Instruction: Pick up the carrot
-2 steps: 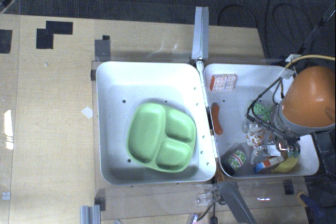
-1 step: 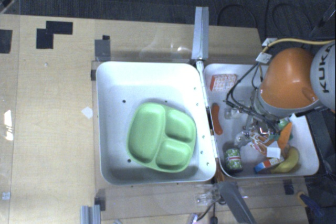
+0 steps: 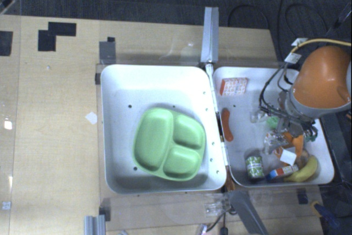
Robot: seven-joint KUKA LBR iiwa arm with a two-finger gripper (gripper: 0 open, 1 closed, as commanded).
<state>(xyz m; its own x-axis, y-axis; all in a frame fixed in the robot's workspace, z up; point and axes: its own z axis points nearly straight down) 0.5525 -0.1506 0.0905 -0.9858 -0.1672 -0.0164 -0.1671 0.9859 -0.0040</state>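
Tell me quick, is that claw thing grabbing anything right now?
Gripper: low over the right bin, beside the carrot; open or closed cannot be told.

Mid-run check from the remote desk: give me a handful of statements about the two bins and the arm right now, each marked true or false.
1. The green divided plate lies in the left bin. True.
2. The banana lies in the left bin. False: it lies at the near right corner of the right bin.
3. The arm is over the right bin. True: the gripper is low among the items there, beside the carrot.
4. The red sausage lies on the green plate. False: it lies along the right bin's left wall.
5. The small can stands in the right bin. True.
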